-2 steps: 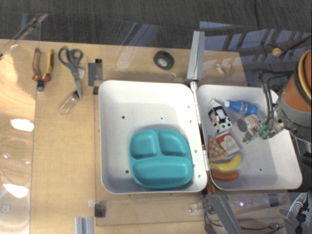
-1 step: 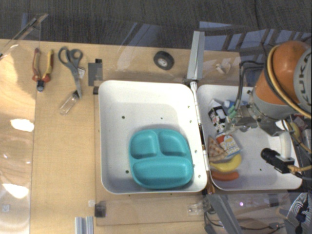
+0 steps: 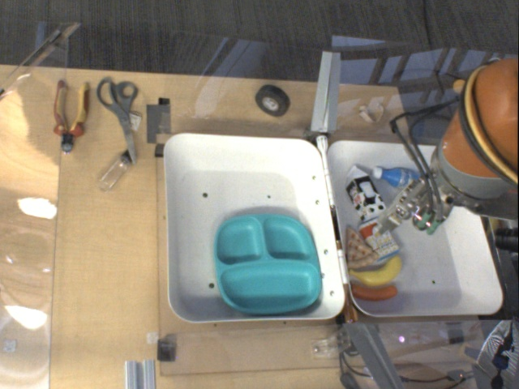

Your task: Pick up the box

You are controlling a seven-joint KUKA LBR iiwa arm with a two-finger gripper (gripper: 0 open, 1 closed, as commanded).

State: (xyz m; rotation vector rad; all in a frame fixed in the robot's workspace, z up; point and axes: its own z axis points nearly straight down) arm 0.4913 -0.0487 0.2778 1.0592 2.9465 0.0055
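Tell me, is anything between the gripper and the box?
Nothing visible. The gripper hangs in the right bin, right over the box. A banana lies against the box's near side and a bottle sits farther back, neither in between.

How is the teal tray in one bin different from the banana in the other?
The teal tray is broad, flat and split into three compartments; the banana is slim, curved and yellow. The tray lies alone in the left bin; the banana is crowded among other items in the right bin. Both rest near their bins' front edges.

The arm (image 3: 486,136) reaches in from the right, wrist angled down-left.
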